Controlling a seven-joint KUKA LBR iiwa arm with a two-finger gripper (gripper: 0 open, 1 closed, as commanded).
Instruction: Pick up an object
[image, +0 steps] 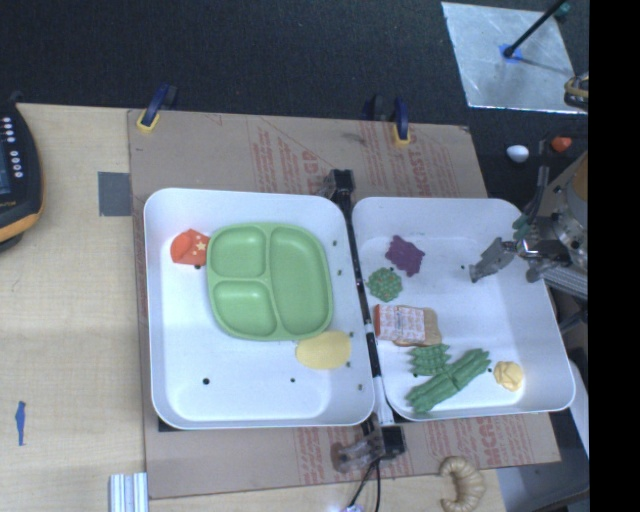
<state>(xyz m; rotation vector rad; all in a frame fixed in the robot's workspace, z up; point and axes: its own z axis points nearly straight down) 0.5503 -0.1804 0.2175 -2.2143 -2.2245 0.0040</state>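
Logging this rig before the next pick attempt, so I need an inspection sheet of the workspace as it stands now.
Surface: wooden bench under a cardboard sheet held by clamps, bearing the left bin and right bin.
Job's things: left bin holds a green divided plate, a red item and a yellow item; right bin holds a purple item, a round green item, a printed packet, green vegetable toys and a small yellow item.
Clutter: beige curved item outside the bins.
Gripper: gripper over the right bin's upper right, nothing seen between its fingers.
Cables: one black cable at the front edge.
Surroundings: handheld controller at left, dark floor.
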